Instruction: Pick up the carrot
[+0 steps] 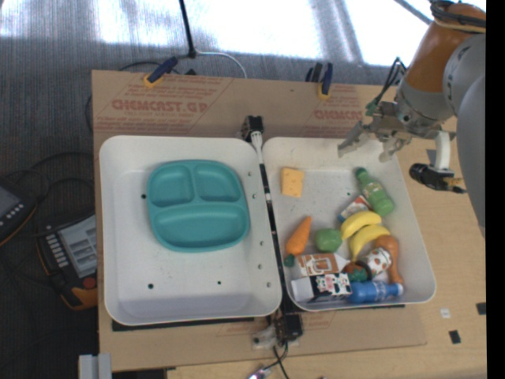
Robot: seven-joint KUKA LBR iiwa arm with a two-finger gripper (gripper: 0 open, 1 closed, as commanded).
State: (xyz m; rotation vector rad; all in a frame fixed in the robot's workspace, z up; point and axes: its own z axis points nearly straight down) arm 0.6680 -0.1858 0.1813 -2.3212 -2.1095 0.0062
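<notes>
While end effector point(368, 143) hovers spread, empty — carrot point(298, 236) lies well apart, lower-left.

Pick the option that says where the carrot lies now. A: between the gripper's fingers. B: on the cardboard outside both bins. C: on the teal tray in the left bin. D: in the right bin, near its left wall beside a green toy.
D: the carrot lies in the right bin, beside the green toy.

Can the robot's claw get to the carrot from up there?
Probably yes. The gripper hangs open above the bin's far edge, and the carrot lies uncovered on top, with only a green ball close beside it.
</notes>
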